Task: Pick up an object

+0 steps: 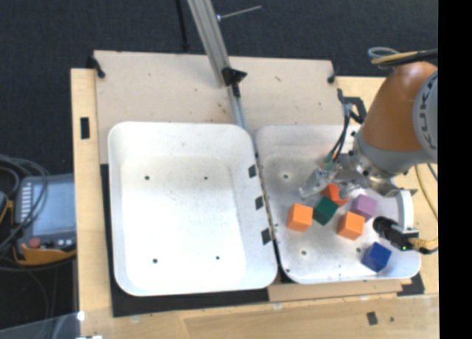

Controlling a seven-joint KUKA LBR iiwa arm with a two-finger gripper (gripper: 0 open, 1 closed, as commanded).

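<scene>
Desk [81, 183]: pale wooden board on dark carpet, carrying two shallow white bins side by side.
Left bin [122, 205]: on the 9 o'clock side of the desk, white with dark speckles.
Right bin [284, 153]: on the 3 o'clock side, touching the left bin along the middle seam; all the blocks lie in its 4 to 5 o'clock part.
Arm [394, 120]: grey with an orange band, reaching in from 3 o'clock and hanging over the right bin.
Mast [206, 24]: a slanted aluminium rail running from 12 o'clock down to the seam between the bins.
Jaws [324, 181]: low over the right bin, just at 12 o'clock of the block cluster; I cannot tell whether they are spread or pressed together, and no block is visibly between them.
Orange block, left [300, 217]: nearest the seam, just beside the green block.
Green block [324, 211]: between the two orange blocks.
Orange block, right [351, 225]: at 6 o'clock of the lilac block, touching it.
Lilac block [364, 204]: at 3 o'clock of the green block.
Blue block [377, 256]: apart, at 5 o'clock of the cluster, near the bin's rim.
Red-orange block [333, 192]: partly hidden under the jaws.
</scene>
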